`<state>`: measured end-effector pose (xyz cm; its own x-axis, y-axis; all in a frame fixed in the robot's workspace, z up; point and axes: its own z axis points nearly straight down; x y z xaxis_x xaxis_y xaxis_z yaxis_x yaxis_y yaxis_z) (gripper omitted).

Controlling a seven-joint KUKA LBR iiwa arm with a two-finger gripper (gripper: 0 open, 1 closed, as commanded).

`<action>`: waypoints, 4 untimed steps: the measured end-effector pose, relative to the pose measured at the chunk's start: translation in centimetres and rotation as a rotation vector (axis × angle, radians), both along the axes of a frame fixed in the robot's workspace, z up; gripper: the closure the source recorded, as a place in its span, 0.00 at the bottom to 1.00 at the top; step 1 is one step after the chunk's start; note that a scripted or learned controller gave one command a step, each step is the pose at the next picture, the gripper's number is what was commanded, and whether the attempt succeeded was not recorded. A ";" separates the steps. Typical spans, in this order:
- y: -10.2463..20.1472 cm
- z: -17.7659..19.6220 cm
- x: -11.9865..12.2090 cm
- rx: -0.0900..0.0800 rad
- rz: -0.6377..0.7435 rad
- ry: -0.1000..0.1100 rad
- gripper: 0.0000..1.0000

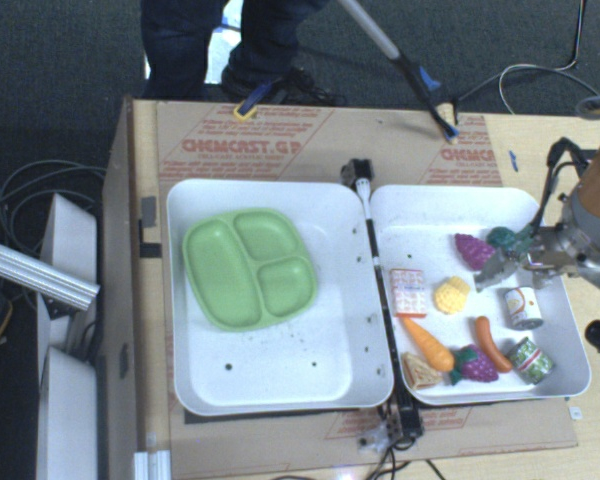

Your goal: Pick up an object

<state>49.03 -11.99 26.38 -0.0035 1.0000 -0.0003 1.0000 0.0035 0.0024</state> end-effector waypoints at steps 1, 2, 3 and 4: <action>0.9 -14.0 9.2 0.001 -0.001 0.004 0.00; -0.9 -14.1 11.7 0.000 -0.002 0.000 0.00; -2.0 -17.9 17.0 0.000 0.001 0.001 0.00; -2.7 -9.7 18.0 -0.001 0.002 -0.004 0.00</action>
